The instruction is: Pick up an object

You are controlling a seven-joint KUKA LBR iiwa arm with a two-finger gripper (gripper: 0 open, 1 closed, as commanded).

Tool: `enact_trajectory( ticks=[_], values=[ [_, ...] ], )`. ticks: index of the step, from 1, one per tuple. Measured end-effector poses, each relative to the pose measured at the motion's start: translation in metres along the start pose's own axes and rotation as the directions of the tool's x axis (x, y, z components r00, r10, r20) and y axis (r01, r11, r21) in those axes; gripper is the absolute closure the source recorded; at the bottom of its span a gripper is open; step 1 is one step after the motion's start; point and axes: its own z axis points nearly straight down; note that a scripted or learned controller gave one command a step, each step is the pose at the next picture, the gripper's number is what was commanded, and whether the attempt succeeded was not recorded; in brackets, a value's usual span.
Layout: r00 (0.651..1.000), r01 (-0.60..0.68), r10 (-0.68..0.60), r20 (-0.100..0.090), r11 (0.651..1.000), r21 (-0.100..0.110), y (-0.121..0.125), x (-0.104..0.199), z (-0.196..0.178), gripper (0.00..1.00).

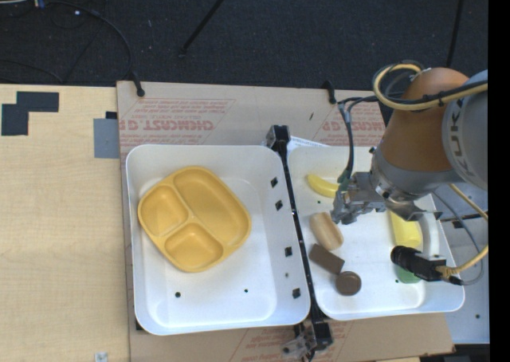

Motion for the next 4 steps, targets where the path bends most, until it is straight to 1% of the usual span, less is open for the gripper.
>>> enact_trajectory(
  ticks=[1, 2, 3, 4],
  values=[
    [1.0, 0.0, 0.0, 0.001, 1.0, -0.001, 0.019, 0.05, 0.001, 1.0],
    [1.0, 0.0, 0.0, 0.002, 1.0, 0.0, 0.027, 0.094, 0.003, 1.0],
    [1.0, 0.001, -0.001, 0.002, 1.0, -0.002, 0.039, 0.137, -0.007, 1.0],
    [1.0, -0.002, 0.002, 0.004, 1.0, 0.0, 0.038, 0.135, -0.006, 0.0]
  ],
)
